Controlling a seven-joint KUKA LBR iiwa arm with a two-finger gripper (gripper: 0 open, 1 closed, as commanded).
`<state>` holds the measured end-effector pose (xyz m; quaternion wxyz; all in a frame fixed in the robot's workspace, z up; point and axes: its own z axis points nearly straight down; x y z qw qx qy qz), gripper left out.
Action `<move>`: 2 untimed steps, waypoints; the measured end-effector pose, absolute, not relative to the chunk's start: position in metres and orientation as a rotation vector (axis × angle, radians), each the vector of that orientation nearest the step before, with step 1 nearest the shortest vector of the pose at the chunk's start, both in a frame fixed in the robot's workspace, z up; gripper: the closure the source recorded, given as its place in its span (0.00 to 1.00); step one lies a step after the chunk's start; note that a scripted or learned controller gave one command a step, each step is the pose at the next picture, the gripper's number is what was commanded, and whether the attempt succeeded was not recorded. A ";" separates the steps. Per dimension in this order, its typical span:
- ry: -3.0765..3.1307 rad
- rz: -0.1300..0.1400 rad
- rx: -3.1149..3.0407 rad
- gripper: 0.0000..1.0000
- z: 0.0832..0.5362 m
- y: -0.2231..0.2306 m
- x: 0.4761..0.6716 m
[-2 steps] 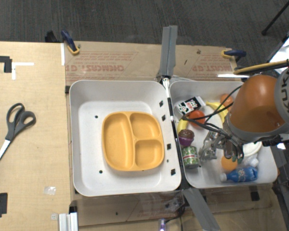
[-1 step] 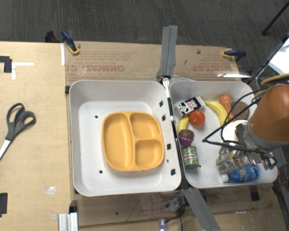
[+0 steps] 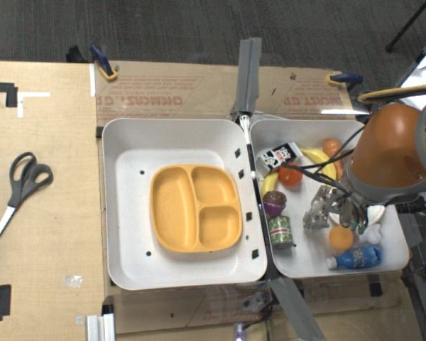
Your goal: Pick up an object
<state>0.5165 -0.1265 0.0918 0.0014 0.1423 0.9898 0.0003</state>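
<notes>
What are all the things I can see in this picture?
plate: one, yellow, three sections, in left bin
scissors: one, black handles, on bench at left
tomato: one, red, right bin
bananas: yellow, right bin
can: one, green, right bin
orange ball: one, right bin
bottle: one, blue, lying in right bin
bins: two, white, side by side
gripper: one, grey, low over right bin
</notes>
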 end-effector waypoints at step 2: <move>2.936 -0.001 -1.102 1.00 0.093 -0.135 0.527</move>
